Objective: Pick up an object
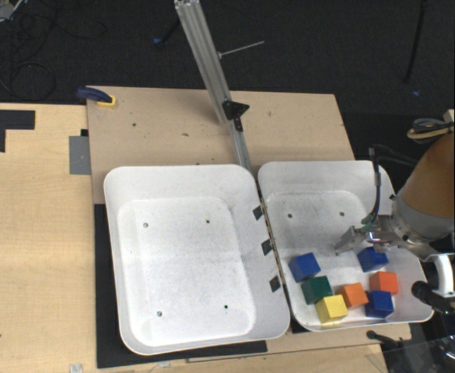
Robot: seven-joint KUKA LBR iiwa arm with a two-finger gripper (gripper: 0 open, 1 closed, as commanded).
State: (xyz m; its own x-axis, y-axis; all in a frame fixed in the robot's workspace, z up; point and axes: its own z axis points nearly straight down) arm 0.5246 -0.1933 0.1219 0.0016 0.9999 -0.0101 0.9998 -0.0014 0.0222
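white bins (182,185) hold blue (305,266), green (316,288), yellow (332,308), orange (355,294) blocks.

A robotics lab is indicated: two white bins (188,336) are set on a plywood bench (165,127), an aluminium rail (208,61) is mounted above, and cables (25,22) are strewn over dark floor.

Two shallow white bins sit side by side on a wooden bench (289,123). The left bin (184,255) adjoins the right bin (320,193), which holds coloured blocks in its near part: a blue cube (304,266), a green cube (316,288), a yellow cube (332,308), an orange cube (355,294), a red-orange cube (384,282) and two further blue cubes (372,259) (379,303). The gripper (359,238) reaches in from the right, low over the right bin, near the blue cube at its tip. A slanted aluminium rail (208,61) rises behind the bins.
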